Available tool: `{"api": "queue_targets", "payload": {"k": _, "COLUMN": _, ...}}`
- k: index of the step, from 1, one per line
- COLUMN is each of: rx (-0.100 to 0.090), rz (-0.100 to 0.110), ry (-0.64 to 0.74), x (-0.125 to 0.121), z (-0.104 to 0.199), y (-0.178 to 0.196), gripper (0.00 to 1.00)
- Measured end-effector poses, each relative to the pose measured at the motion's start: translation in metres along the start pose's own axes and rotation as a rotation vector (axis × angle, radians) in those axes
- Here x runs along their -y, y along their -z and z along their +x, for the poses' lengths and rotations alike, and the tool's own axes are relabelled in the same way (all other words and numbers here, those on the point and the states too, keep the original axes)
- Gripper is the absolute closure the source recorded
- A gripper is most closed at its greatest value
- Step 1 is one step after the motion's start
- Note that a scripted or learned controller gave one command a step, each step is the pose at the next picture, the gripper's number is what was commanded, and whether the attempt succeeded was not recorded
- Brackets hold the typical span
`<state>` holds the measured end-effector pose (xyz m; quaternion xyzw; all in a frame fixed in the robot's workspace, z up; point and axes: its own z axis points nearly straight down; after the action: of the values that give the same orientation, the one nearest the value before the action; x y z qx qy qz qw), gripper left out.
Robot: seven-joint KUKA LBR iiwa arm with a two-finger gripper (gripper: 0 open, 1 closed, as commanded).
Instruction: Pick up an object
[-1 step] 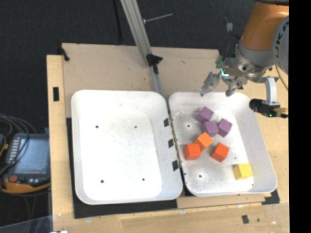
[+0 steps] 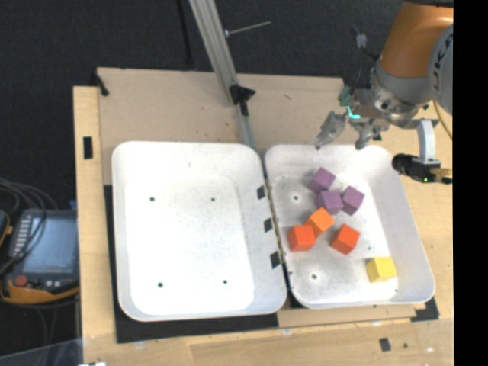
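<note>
Two-finger gripper [image 2: 347, 134] hung with fingers spread wide, holding nothing, above the right white plastic bin's [image 2: 404, 227] far rim, three purple cubes [image 2: 335, 191], three orange cubes [image 2: 323, 232] clustered together, yellow cube [image 2: 380, 268] apart, left white bin [image 2: 130, 204] alongside.

A single fixed camera hangs above the counter [image 2: 191, 105] and looks down at a slant, far enough back to take in both white bins whole. The left bin [image 2: 130, 227] sits toward nine o'clock of the frame's centre, the right bin [image 2: 400, 219] toward four o'clock. The arm [image 2: 415, 36] enters from two o'clock, cropped at the top corner. Dark floor [image 2: 91, 21] runs from nine o'clock round to twelve, beyond the counter's far edge.
</note>
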<state>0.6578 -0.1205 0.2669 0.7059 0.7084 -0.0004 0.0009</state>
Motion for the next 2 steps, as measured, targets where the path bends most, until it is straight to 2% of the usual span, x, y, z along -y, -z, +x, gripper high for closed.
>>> {"api": "queue_targets", "payload": {"k": 1, "rx": 0.001, "rz": 0.004, "ry": -0.005, "x": 0.007, "z": -0.008, "y": -0.047, "gripper": 0.00}}
{"api": "queue_targets", "payload": {"k": 2, "rx": 0.000, "rz": 0.006, "ry": -0.006, "x": 0.015, "z": -0.002, "y": -0.102, "gripper": 0.00}}
